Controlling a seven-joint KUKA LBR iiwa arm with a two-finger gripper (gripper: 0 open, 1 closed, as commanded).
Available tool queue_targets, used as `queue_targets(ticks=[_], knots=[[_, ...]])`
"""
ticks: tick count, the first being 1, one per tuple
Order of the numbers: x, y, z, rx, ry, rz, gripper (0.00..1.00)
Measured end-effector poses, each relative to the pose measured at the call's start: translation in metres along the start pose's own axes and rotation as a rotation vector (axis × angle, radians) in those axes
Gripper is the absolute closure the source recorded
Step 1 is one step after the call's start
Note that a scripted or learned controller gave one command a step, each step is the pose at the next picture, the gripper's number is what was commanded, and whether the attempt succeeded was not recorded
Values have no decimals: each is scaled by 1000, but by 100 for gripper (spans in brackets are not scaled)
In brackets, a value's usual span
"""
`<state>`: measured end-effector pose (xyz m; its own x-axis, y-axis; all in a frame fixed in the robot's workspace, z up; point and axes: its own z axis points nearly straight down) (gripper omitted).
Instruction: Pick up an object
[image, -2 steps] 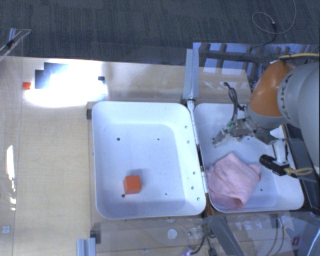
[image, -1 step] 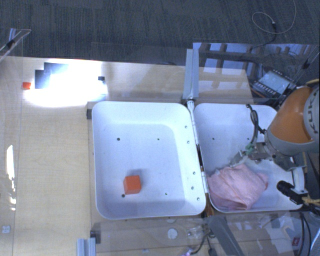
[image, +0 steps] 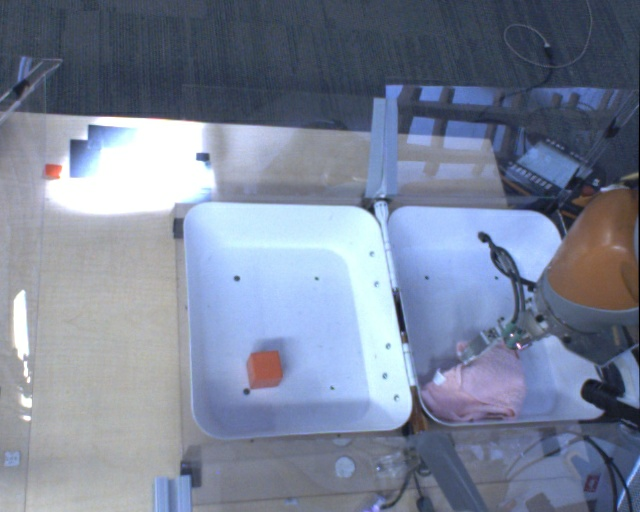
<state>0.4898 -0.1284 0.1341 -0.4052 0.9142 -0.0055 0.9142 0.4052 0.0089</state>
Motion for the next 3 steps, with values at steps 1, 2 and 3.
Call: queue_targets(ticks=[1, 2, 3], knots=[[19, 15, -116, 0, -1, 147, 0], [-38, -19, 26, 5, 2, 195, 0], [-72, -25, 43, -5, -1, 333, 0]])
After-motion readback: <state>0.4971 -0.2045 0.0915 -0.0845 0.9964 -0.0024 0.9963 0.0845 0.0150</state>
